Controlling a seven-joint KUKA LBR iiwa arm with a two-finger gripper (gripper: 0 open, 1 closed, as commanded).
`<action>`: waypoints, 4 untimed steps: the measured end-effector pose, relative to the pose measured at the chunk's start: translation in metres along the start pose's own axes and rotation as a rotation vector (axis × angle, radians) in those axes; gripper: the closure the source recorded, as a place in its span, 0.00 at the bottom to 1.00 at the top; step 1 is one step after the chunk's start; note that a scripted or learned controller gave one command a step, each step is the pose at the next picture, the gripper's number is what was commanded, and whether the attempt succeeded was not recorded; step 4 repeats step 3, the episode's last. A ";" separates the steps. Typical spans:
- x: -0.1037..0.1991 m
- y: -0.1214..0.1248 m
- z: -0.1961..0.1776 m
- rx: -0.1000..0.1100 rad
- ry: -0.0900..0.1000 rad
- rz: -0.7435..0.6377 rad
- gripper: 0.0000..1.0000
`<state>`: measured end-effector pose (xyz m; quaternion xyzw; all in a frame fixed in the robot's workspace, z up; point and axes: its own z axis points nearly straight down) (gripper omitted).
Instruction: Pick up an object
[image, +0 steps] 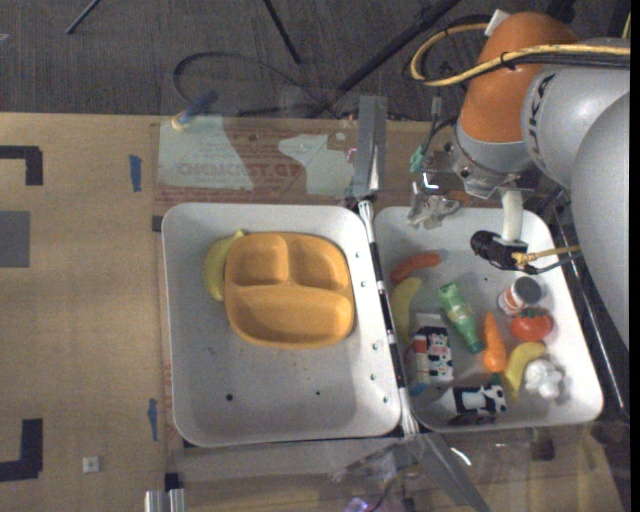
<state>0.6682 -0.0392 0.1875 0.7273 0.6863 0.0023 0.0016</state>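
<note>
Camera view: glossy orange sectioned tray (290, 288), smooth yellow banana (214, 266) touching.

Part of the maker's name, the letters "KU", can be read in dark print on the grey arm (556, 105) just below its orange band (510, 70); no other text or number can be made out.

Matt orange plastic tray (289, 290), smooth white bins (190, 380), seemingly cardboard bench (80, 330).
</note>
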 end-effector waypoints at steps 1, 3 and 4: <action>0.000 0.000 -0.009 0.000 -0.003 -0.001 1.00; 0.001 0.002 -0.030 -0.010 -0.006 -0.006 1.00; 0.001 0.002 -0.030 -0.010 -0.006 -0.006 1.00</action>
